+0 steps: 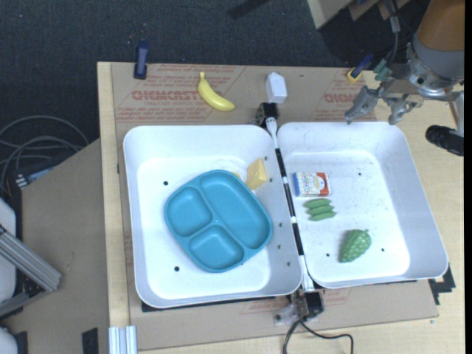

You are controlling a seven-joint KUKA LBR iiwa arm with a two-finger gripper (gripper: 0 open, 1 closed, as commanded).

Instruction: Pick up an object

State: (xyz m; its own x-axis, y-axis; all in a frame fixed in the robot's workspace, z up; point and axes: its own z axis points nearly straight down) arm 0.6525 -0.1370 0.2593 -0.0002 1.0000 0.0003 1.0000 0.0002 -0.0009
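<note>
My gripper [377, 109] hangs open above the far rim of the right bin [413, 198], its two grey fingers spread apart with nothing between them. In that bin lie a small white packet with red and blue print [310, 184], a green pea pod [321, 210] just below it, and a bumpy green bunch of grapes [355, 245] toward the near side. The left bin [140, 198] holds a blue divided plate [215, 219] and a yellow wedge of cheese [257, 174] at the plate's far right corner.
A yellow banana [213, 95] lies on the cardboard behind the left bin. A small white block [276, 87] and a blue marker [141, 58] also rest on the bench behind the bins. Cables trail off at the left.
</note>
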